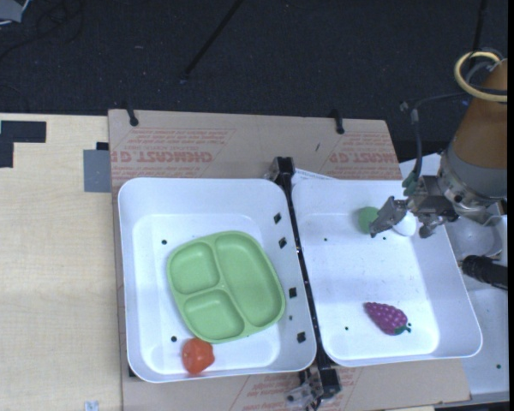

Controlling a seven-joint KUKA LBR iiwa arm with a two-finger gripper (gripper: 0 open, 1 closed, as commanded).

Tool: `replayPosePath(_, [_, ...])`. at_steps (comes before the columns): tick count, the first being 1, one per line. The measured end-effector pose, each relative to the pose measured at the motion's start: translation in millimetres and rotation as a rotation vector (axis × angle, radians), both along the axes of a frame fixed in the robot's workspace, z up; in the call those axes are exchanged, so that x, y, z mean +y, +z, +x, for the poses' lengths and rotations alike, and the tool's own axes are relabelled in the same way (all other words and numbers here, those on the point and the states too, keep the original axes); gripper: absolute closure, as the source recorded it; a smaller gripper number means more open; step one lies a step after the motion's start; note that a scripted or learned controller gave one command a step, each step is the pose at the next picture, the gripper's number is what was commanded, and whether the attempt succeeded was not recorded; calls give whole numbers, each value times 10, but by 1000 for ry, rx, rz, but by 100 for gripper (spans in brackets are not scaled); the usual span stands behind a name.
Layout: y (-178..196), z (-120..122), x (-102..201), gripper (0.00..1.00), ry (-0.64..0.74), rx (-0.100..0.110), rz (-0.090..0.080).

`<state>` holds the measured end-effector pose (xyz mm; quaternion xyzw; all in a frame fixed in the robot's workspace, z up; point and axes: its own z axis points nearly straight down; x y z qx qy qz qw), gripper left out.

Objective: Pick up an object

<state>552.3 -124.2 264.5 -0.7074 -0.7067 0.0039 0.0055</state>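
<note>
Measured from the right bin (463, 315): a purple grape bunch (386, 317) lies in its near part. Leftward, the left bin (137, 229) holds a green divided plate (226, 285) and an orange piece (198, 355). At its far edge the jaws (392, 219) touch a green ball (367, 218); their spread cannot be told. Beyond, the cardboard's (240, 148) mirrored red lettering is unreadable.

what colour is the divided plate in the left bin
Light green: the divided plate shows plainly in the camera view, lying in the left bin.
</note>
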Motion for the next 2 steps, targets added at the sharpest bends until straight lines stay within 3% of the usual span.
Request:
replayPosePath(1, [53, 18, -1, 0, 1, -10, -1])
replayPosePath(2, [-417, -31, -62, 0, 1, -6, -1])
